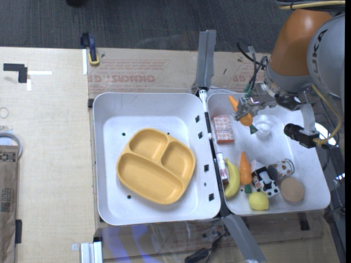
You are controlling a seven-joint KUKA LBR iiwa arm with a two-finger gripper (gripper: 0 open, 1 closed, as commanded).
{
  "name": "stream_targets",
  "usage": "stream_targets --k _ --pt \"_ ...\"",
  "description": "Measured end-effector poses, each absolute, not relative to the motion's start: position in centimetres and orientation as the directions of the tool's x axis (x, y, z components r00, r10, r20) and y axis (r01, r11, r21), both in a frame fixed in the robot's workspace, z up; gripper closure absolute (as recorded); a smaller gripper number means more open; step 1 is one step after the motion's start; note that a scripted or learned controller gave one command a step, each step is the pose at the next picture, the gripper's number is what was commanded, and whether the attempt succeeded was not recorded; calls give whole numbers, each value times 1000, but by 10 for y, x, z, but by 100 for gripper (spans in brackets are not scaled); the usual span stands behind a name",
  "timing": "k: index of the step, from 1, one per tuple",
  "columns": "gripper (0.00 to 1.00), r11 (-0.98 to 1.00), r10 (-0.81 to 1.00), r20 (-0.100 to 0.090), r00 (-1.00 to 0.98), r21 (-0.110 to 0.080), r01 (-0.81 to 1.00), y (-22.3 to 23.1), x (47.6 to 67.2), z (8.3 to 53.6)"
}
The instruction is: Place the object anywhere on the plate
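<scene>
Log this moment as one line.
gripper over right white bin | orange carrot-like toy at fingertips, grasp unclear | yellow three-compartment plate in left bin

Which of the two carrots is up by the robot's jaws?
The small orange carrot at the right bin's top, just under the gripper. The other orange carrot lies lower, beside the yellow banana.

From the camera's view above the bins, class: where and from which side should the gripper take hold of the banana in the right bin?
Grip the banana across its middle, coming straight down from above. It lies flat and curved along the right bin's left wall, with a carrot close against its right side, so the fingers should close lengthwise-clear, at the widest free stretch.
</scene>
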State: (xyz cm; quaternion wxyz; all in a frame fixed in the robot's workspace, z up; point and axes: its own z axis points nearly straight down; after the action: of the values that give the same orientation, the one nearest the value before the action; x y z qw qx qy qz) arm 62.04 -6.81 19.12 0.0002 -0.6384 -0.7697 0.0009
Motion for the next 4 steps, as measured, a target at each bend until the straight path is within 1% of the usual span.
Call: stream_targets --k 1,2,3,4 --pt "100 371 929 1 -371 -3 929 -1 586 191" --pt "100 490 872 1 -490 -3 872 60 548 197" --pt "100 332 943 -2 -332 2 943 120 569 111" --pt "0 338 941 4 -338 0 941 124 567 112"
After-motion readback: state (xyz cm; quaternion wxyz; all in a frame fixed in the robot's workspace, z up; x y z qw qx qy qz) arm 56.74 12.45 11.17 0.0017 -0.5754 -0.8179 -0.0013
